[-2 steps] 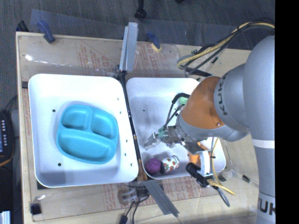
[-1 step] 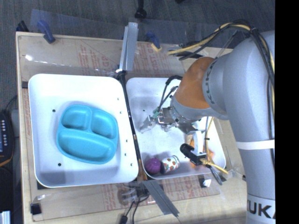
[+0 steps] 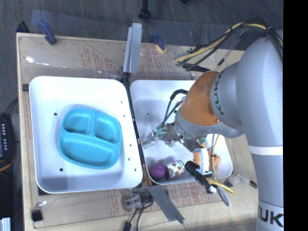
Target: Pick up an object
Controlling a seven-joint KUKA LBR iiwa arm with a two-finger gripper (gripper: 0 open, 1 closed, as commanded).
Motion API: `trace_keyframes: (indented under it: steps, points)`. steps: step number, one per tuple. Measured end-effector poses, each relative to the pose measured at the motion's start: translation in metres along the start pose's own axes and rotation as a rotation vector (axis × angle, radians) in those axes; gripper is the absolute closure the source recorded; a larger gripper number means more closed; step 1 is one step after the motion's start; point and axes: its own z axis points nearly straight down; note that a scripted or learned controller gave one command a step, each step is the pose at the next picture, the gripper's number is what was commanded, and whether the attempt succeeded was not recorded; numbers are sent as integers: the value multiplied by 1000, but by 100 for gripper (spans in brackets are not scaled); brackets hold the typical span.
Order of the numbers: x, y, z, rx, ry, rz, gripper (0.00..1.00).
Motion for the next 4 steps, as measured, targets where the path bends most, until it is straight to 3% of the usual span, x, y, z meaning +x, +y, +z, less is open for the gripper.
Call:
trace_keyframes:
  steps: [1,2,3,4]
  points:
    - [13,66,-3,-8,-6,4,0]
    - [19,-34,-7,-20,-25,23,0]
    - [14,29,-3,-11,-11,11,0]
    - [14,-29,-4,-13,-15,13,0]
